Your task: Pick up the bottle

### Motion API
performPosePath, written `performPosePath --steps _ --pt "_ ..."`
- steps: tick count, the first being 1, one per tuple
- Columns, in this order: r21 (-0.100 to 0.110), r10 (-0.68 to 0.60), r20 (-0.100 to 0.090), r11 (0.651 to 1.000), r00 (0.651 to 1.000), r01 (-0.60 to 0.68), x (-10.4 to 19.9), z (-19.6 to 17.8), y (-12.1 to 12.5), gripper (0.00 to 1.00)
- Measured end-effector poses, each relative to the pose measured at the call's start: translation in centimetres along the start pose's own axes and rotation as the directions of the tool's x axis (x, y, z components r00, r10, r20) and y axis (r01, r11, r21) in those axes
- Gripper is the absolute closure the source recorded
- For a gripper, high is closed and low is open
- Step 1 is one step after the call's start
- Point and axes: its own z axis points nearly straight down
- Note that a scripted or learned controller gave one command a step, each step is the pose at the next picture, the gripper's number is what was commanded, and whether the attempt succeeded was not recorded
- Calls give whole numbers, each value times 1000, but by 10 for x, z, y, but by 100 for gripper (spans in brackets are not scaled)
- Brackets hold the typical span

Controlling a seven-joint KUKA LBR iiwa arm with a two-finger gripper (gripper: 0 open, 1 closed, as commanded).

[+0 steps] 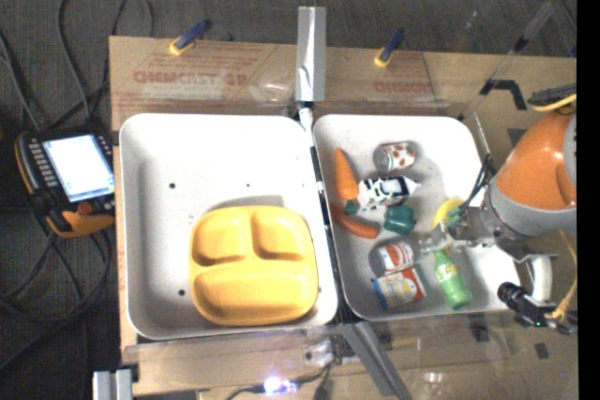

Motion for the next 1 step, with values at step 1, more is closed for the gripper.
performPosePath --steps 1 --pt "15 113 9 993 994 -113 60 -101 -10 100"
